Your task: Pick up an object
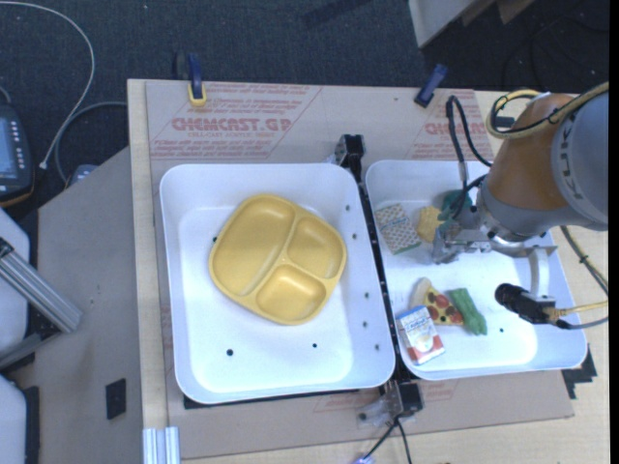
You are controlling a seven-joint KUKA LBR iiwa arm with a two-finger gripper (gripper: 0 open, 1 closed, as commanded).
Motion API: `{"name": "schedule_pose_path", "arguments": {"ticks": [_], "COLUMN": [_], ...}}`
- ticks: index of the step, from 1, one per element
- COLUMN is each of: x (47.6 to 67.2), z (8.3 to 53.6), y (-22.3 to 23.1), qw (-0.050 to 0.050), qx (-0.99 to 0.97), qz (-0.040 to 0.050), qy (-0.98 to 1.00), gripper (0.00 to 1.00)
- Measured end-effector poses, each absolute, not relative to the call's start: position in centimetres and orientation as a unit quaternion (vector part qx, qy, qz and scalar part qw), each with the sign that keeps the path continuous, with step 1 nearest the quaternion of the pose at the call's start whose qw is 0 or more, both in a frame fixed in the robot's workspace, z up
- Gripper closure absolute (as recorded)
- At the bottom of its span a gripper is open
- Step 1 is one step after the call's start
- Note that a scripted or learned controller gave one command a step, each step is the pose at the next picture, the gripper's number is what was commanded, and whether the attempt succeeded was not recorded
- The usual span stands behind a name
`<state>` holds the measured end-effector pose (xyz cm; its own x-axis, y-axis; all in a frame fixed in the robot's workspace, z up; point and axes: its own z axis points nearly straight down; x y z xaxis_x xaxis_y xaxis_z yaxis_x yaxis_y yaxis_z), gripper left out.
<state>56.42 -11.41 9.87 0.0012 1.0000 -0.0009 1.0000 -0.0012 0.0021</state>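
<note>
While the grey arm with its orange band (527, 162) reaches into the right white bin (513, 351), its gripper (453, 242) sits low beside a small yellow object (428, 223) — grip state unclear; the yellow three-compartment plastic plate (279, 257) lies in the left bin (193, 259).

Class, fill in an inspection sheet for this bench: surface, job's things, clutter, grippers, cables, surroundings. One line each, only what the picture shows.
Surface: brown board bearing left bin and right bin.
Job's things: in the right bin, small carton, pizza slice toy, green piece, yellow piece, patterned square.
Clutter: yellow divided plate in the left bin.
Grippers: gripper low over the right bin, holding nothing that shows.
Cables: black cable by the arm.
Surroundings: dark floor.
</note>
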Motion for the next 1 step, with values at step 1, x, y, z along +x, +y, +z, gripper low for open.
{"name": "schedule_pose_path", "arguments": {"ticks": [1], "x": [56.65], "z": [16.11], "y": [-10.84], "qw": [0.003], "qx": [0.707], "qz": [0.0018], "qy": [0.708], "gripper": [1.00]}}
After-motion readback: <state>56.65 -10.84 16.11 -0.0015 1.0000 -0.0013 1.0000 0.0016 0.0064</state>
